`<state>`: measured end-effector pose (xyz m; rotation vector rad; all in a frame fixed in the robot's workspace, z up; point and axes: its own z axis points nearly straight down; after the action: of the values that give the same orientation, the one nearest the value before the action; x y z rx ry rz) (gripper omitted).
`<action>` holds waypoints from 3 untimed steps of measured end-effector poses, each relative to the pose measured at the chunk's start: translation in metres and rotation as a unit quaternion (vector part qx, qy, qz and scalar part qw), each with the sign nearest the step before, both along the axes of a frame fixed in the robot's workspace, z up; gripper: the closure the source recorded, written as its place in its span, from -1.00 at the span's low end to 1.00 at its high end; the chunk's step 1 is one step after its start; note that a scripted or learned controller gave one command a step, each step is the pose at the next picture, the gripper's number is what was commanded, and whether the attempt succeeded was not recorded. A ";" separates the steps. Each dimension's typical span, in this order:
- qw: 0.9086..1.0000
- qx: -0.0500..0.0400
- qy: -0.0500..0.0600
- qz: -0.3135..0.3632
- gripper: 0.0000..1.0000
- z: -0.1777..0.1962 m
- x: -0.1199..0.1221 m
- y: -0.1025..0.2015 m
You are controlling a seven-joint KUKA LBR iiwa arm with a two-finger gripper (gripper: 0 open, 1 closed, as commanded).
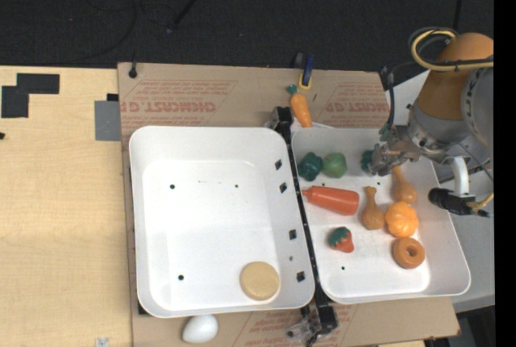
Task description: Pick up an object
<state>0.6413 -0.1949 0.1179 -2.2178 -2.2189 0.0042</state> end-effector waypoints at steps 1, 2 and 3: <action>1.000 0.001 0.004 0.000 1.00 -0.033 0.000 -0.008; 1.000 0.000 0.003 0.000 1.00 -0.031 0.000 0.005; 1.000 0.000 0.003 -0.001 1.00 -0.031 0.000 0.007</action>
<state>0.6415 -0.1875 0.0868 -2.2168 -2.2148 0.0108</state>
